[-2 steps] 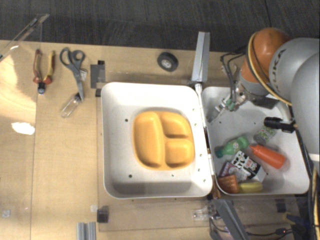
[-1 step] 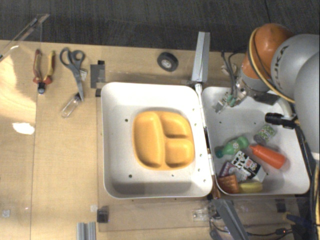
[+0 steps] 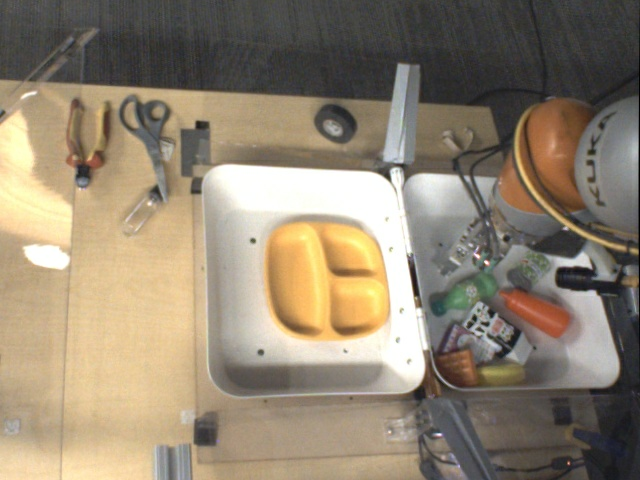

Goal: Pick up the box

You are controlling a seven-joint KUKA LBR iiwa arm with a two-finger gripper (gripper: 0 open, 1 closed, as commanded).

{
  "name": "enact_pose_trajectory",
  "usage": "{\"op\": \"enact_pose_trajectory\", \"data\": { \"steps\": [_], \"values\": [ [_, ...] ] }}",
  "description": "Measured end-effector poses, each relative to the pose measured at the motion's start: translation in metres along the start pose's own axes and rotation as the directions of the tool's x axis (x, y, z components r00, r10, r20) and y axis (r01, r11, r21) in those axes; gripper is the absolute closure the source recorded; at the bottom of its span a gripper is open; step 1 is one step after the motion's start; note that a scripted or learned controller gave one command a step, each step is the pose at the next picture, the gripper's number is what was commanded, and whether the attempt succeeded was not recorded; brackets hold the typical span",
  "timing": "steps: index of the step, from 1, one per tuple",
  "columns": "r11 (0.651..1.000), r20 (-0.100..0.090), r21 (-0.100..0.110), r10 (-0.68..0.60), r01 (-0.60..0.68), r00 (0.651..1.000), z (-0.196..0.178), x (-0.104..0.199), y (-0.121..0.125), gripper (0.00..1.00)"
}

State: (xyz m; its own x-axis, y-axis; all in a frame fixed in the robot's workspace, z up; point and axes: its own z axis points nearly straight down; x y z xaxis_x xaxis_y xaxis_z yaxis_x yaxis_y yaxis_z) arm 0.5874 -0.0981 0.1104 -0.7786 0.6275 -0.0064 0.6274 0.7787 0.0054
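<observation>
Arm point(image 3: 580, 168) low over right bin point(image 3: 600, 368), end effector point(image 3: 478, 243) state unclear, above box point(image 3: 492, 328)

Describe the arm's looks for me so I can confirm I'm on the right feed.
The arm is grey and rounded, with black KUKA lettering on its shell. A broad orange band wraps it above the wrist. Yellow and black cables loop around the band. The metallic hand hangs below.
</observation>
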Motion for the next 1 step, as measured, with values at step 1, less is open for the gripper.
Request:
{"op": "enact_pose_trajectory", "data": {
  "steps": [1],
  "values": [
    [0.951,0.0,-0.001,0.31,-0.31,0.951,-0.0766,0.0151,0.0356,1.0]
  ]
}}
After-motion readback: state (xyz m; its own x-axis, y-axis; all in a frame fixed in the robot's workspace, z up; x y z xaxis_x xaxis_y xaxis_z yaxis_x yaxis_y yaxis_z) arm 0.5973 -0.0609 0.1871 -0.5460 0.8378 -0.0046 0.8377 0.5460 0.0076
